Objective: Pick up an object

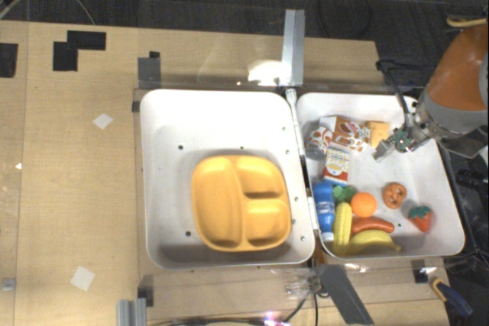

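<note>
Over the upper right part of the right bin [451, 198], the gripper [388, 145] hangs with its fingers pointing toward the snack packets; whether it is parted or clenched cannot be told, and nothing is visible between the fingers. The arm [458, 84] enters from the right edge, its orange band above the grey wrist.

Right bin contents:
- one tan block [377, 132], just beside the gripper;
- two printed snack packets [345, 132], one small carton [337, 163];
- one blue bottle [324, 204];
- one orange [364, 204], round and smooth;
- one corn cob [344, 224];
- one red pepper [373, 225];
- one banana [373, 240];
- one orange figure [394, 195];
- one strawberry [421, 218].

The left bin [164, 164] holds one yellow plastic divided plate [241, 201] with three compartments and rounded corners. Both bins are shallow, white and smooth, on a light wooden bench [69, 187].
</note>
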### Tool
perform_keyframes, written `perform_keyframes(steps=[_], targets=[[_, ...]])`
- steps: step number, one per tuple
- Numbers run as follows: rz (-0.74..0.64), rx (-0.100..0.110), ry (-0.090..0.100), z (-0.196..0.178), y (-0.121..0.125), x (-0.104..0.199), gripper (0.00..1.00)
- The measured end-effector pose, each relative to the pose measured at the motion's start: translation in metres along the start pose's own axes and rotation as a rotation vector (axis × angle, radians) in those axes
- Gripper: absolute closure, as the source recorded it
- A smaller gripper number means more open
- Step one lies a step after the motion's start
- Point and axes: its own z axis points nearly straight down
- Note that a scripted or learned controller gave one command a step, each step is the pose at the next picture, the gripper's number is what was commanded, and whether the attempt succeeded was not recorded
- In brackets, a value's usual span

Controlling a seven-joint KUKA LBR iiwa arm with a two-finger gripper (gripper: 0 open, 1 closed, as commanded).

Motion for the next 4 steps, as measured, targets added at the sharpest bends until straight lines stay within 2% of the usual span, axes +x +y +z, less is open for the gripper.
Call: perform_keyframes(steps=[1, 2, 3, 4], targets=[[0.297, 0.005, 0.003, 0.057, -0.029, 0.057, 1.0], [0.419, -0.006, 0.0, -0.028, 0.044, 0.062, 1.0], [0.413, 0.008, 0.003, 0.027, -0.056, 0.083, 1.0], [0.404, 0.0, 0.001, 0.015, -0.052, 0.083, 1.0]])
